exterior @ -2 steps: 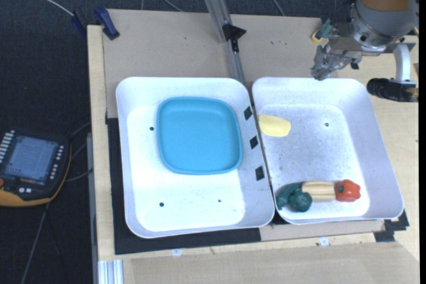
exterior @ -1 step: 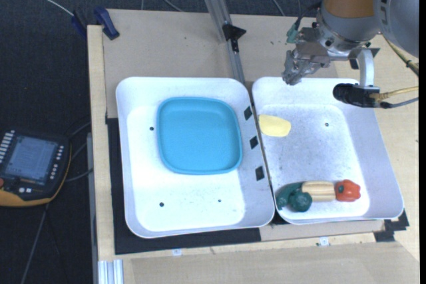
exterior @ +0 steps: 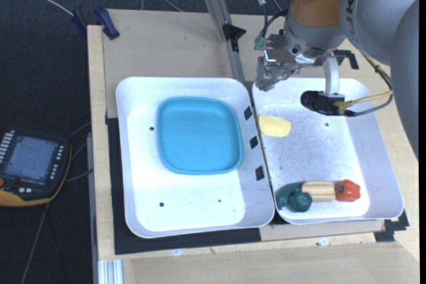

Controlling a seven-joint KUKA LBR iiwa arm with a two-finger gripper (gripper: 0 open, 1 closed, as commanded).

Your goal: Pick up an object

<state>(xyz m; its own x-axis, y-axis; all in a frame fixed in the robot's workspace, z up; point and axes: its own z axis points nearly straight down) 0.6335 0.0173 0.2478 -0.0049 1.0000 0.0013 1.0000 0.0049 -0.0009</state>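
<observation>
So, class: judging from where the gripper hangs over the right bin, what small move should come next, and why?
Probably lower the gripper slightly toward the yellow piece, the nearest object in the right bin; nothing shows between its fingers.

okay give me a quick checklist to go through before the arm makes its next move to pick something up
1. Objects within the right bin: ok. Yellow piece near the divider; green piece, tan block and red piece along the near wall.
2. Gripper above a target: not ok; it hangs over the bin's far left corner, with the yellow piece nearer the camera.
3. Gripper free of load: ok, nothing between its fingers.
4. Finger opening: cannot tell.
5. Yellow piece has room around it: ok.
6. Near-wall pieces separated: not ok, they touch in a row.
</observation>
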